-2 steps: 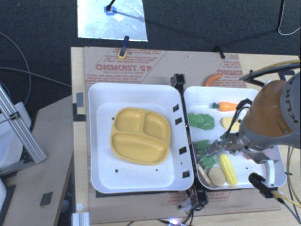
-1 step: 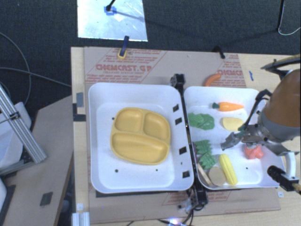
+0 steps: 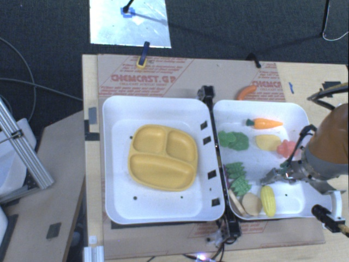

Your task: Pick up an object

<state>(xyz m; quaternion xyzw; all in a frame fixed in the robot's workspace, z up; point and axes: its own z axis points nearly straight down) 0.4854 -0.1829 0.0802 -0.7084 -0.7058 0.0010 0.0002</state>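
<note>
1. I'm seeing the corn cob (image 3: 268, 200) lying nearest the camera, at the right bin's (image 3: 297, 111) front wall, beside a beige round piece (image 3: 251, 203).
2. The claw (image 3: 271, 175) is hovering just above the corn; I cannot tell its finger state.
3. Further out, broccoli (image 3: 233, 141), a carrot (image 3: 265, 123) and a yellow divided plate (image 3: 162, 157) in the left bin (image 3: 117, 201) are sitting.

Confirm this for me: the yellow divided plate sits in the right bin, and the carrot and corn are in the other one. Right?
Not quite. The camera view shows the yellow divided plate in the left bin; the carrot and corn lie in the right bin.
</note>
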